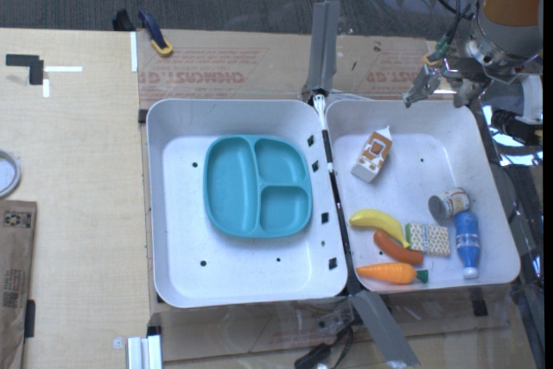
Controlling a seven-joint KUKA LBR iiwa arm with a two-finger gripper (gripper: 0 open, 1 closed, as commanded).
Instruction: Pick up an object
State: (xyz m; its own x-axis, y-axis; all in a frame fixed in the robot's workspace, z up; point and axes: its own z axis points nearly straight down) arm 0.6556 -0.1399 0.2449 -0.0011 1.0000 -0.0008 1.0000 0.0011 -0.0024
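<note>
My gripper [440, 91] hangs over the far edge of the right bin [415, 127], above its back rim. Its two fingers are spread apart, open, with nothing between them. Below it in the bin lies a small white and orange carton [373, 155]. Toward the bin's near side lie a yellow banana [378, 221], a red sausage [398, 248], an orange carrot [389, 273], a checkered packet [429, 238], a tipped silver can [449, 204] and a blue bottle [467, 244]. All of them lie apart from the gripper.
The left bin [173, 212] holds a teal divided plate [257, 186]. A grey divider post [324, 47] stands between the bins at the back. Cables run along the right bin's right side.
</note>
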